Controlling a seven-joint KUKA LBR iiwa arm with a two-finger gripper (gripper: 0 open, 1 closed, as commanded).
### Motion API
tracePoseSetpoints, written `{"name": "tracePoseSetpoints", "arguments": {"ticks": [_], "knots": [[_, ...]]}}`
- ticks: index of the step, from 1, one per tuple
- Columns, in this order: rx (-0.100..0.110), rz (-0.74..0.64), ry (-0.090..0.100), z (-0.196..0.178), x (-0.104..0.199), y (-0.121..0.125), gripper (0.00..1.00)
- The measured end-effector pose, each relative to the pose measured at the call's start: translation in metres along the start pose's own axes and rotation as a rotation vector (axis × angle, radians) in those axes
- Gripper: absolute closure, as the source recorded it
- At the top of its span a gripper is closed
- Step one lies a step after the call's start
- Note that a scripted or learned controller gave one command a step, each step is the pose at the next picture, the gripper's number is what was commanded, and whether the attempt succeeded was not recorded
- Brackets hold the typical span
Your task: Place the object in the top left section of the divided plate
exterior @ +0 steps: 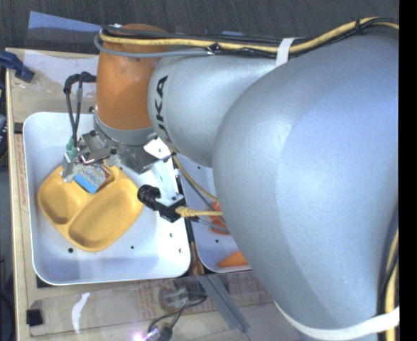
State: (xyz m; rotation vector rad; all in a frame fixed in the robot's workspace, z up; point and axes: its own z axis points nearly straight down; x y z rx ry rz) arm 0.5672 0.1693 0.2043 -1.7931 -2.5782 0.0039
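The object sat right there in the far section of the yellow divided plate, a small blue block with an orange patch at its edge, lying just under the gripper. It looked light and stiff to me, likely a smooth little toy that could skid, so a pinch across its short sides seemed the safest hold. The gripper hovered close over it at the plate's far rim, though whether it was clenched, released or gripping the piece I could not tell. The plate rested in the left white bin, the grey arm looming over everything.
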Motion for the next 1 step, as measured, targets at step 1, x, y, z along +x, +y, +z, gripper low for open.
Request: {"name": "tracePoseSetpoints", "arguments": {"ticks": [1], "knots": [[0.0,0.0,0.0,0.0,0.0,0.0,0.0]]}}
